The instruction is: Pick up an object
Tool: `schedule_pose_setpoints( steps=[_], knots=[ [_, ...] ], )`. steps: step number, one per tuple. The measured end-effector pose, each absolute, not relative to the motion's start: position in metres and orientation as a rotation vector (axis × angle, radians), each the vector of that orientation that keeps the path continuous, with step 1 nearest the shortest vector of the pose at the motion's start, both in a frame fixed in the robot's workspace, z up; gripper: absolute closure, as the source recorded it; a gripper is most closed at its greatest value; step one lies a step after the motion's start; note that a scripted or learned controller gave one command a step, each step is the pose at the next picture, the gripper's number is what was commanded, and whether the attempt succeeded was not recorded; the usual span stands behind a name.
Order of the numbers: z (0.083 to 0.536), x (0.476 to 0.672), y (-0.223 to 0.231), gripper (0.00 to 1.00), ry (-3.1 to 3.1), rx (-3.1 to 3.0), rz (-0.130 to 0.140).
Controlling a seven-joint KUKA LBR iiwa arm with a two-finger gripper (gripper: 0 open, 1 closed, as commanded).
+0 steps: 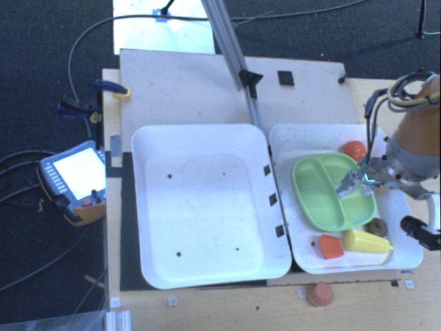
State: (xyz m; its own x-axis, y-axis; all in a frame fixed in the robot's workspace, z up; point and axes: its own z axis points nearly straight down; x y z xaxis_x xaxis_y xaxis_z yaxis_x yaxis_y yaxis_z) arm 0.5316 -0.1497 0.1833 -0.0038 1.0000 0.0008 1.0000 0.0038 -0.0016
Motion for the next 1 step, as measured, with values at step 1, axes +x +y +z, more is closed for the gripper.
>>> schedule_pose_setpoints(
  steps=[1],
  knots=[
    [0.1845, 0.5326, -0.1497, 0.00, -2.227, -2.217, -0.002]
  ],
)
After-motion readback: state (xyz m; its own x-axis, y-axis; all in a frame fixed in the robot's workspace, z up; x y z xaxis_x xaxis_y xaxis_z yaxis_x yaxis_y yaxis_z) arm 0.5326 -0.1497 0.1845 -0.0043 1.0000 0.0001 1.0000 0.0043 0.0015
